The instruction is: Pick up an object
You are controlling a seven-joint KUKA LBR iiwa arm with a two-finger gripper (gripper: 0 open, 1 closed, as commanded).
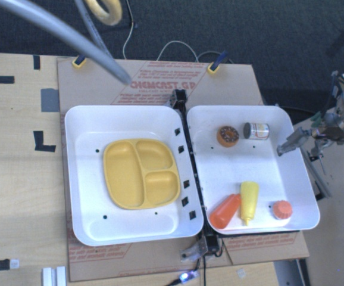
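The gripper (291, 142) sits at the right bin's (261, 115) right rim, holding nothing; whether its fingers are open, I cannot tell; the doughnut (227, 136) and can (256, 130) lie near the far wall; the carrot (224, 211), yellow bottle (249, 201) and small orange piece (282, 210) crowd the near edge; the middle floor lies open; the yellow divided plate (141, 173) rests centrally in the left bin (80, 159).
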